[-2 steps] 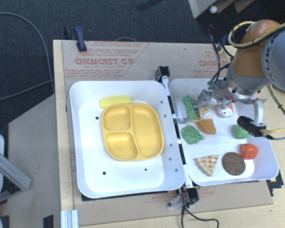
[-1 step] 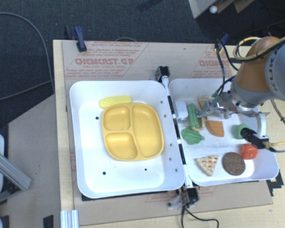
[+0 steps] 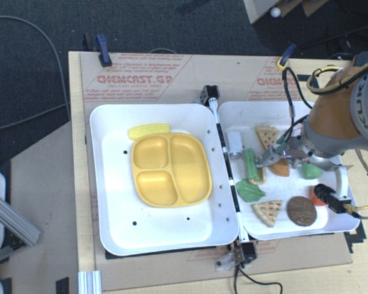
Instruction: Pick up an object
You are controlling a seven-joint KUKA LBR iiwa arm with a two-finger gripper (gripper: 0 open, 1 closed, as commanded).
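Note:
My gripper (image 3: 276, 157) reaches into the right bin (image 3: 245, 112) from the right, low over the toy food in its middle. Its metal fingers sit beside an orange piece (image 3: 281, 169) and just below a waffle-patterned wedge (image 3: 267, 137). Left of the fingers lies a green pod-like piece (image 3: 251, 164), with a green leafy piece (image 3: 250, 190) below it. A second wedge (image 3: 267, 212) and a brown round patty (image 3: 302, 211) rest near the bin's front. A green lump (image 3: 311, 170) and a red piece (image 3: 322, 195) lie at the right, partly under the arm.
The left bin (image 3: 110, 133) holds a yellow three-compartment plate (image 3: 170, 168) and a yellow corn cob (image 3: 149, 130) at the plate's far edge. A black divider (image 3: 224, 158) runs between the bins. Cables (image 3: 294, 90) hang behind the arm.

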